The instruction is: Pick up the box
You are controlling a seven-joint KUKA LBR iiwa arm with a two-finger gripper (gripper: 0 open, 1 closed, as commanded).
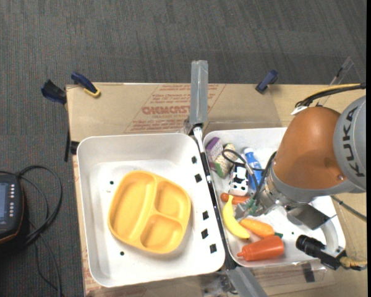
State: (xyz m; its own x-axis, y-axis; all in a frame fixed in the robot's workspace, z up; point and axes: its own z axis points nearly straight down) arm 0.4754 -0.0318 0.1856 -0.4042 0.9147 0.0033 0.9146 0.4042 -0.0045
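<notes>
The box (223,164), a small pale carton with a striped face, lies in the far left corner of the right bin (276,135), close to the divider between the two bins. A purple item (213,146) sits just beyond it, on the far side, and a white-and-black toy (238,179) lies just to its near right, with a blue object (252,161) beside that. Nearer in the same bin are a yellow banana (233,219), a small carrot (257,228) touching it, and a larger orange-red carrot (262,249) by the near wall.

The gripper (250,205) hangs low over the middle of this bin, above the banana's far end and apart from the box; from here I cannot tell whether the claw is spread or clenched, and nothing is plainly in it. The grey and orange arm (312,156) covers the bin's right half.

The left bin (93,166) holds a yellow divided plate (149,211).
</notes>
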